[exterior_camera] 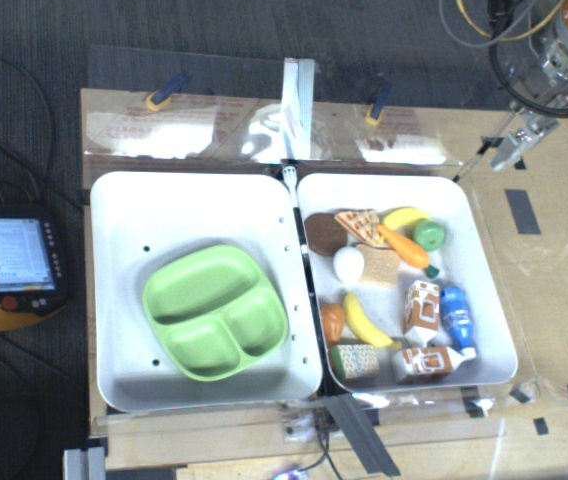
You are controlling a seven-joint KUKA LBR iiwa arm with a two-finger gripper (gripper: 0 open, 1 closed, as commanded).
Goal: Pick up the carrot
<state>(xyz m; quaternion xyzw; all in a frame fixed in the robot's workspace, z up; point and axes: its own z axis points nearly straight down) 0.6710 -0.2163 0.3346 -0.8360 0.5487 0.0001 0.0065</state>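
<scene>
The carrot is orange and lies slanted in the back part of the right bin. Its green top points to the back right. It lies between a yellow banana behind it and a tan slice of bread in front. My gripper hangs off the arm at the top right, outside the bin's back right corner and well away from the carrot. It is small in the view and nothing shows between its fingers.
Also crowding the right bin are a pizza slice, a brown disc, a white egg, a second banana, two brown cartons, a blue bottle and a can. A green divided plate lies in the left bin.
</scene>
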